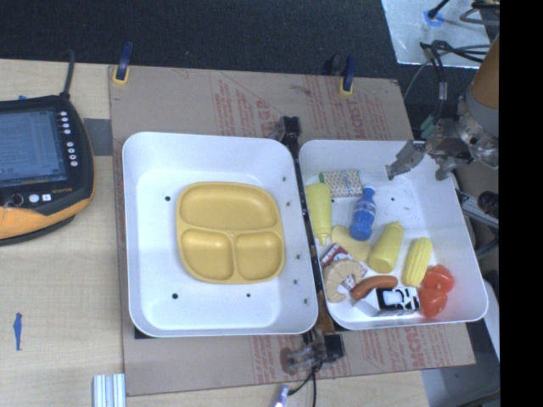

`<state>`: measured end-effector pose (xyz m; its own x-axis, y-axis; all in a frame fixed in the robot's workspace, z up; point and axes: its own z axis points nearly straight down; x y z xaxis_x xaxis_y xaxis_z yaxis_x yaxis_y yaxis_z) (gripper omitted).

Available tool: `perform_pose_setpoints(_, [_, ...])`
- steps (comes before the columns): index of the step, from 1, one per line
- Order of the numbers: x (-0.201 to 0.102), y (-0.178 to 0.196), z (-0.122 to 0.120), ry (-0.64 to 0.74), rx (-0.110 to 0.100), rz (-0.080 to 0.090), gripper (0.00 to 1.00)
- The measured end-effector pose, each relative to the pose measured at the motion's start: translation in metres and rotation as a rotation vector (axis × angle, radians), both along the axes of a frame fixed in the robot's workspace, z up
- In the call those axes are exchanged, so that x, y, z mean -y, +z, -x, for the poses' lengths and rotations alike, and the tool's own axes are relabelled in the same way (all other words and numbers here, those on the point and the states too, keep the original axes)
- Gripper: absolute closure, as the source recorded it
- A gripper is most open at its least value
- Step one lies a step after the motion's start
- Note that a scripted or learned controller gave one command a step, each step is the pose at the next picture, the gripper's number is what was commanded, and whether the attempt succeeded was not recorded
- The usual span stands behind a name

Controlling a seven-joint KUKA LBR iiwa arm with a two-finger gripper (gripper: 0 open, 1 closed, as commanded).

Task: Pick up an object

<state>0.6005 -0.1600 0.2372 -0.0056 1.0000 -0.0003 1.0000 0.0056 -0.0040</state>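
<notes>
Bench (68, 312): claw (422, 164) open above right bin (462, 236), holding nothing.

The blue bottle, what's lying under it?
The blue bottle lies on the right bin's white floor, its bottom end over a pale yellow piece. Whatever it covers there is hidden.

Both bins looked like smooth white plastic with a soft sheen, the left bin (144, 227) and the right bin (462, 227) alike. The yellow divided tray (231, 231) seemed matt plastic. Under the bins lay a brown cardboard sheet (212, 100), dull and printed in red, on a pale wood-grain bench (51, 312). The toy foods looked plastic: a glossy red tomato (436, 288), a ridged yellow corn cob (417, 260), a smooth blue bottle (363, 214).
</notes>
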Motion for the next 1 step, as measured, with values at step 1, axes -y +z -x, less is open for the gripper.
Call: perform_pose_setpoints(1, [0.016, -0.094, 0.06, 0.0, -0.002, 0.0, 0.0])
